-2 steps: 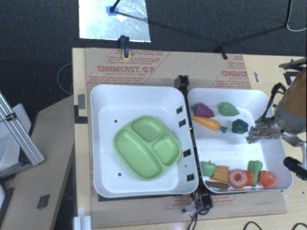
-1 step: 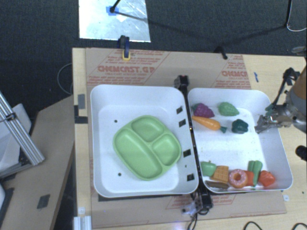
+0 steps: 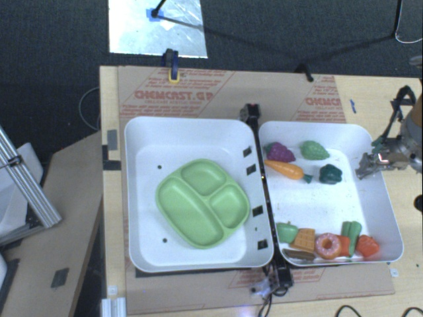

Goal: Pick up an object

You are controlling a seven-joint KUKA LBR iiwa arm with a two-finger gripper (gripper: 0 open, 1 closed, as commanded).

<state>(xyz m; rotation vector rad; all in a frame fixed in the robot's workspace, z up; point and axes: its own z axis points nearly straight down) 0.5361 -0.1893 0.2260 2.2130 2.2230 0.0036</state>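
The gripper (image 3: 367,166) sits at the right bin's (image 3: 380,203) right rim, above the wall, and whether its fingers are wide or narrow cannot be told, since they are too small and blurred. Nothing is visibly held. The toys lie in that bin: grapes (image 3: 280,152), a carrot (image 3: 285,170), a leafy green (image 3: 314,150) and a broccoli (image 3: 330,174) toward its far end, and a crowded row along its near wall with a donut (image 3: 327,245). Descending from here would likely strike the rim. The near row is packed tight, so the fingers could wedge between pieces or knock them. The carrot touches the grapes and may roll. The left bin (image 3: 142,177) holds a green tray (image 3: 201,203).
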